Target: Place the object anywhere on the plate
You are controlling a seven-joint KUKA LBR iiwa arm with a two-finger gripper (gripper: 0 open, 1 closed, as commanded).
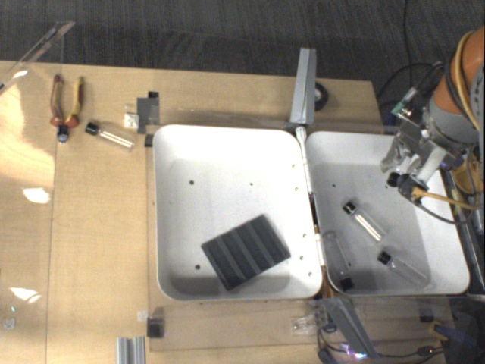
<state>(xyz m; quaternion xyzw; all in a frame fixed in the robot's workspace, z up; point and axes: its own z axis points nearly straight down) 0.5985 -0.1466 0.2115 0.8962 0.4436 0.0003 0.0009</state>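
gripper above the right bin, tubes below it, dark plate in the left bin

camera view: the gripper (405,171) hangs over the upper right part of the right bin (447,283); i cannot tell how it is set. just below and left of it a clear tube (362,220) with a black cap lies on the bin floor, apart from it. further below lie a second tube (402,266) and a third tube (339,262). far to its left, in the left bin (227,158), lies the ribbed dark plate (245,252). pliers (65,106) lie on the worktop (83,241).
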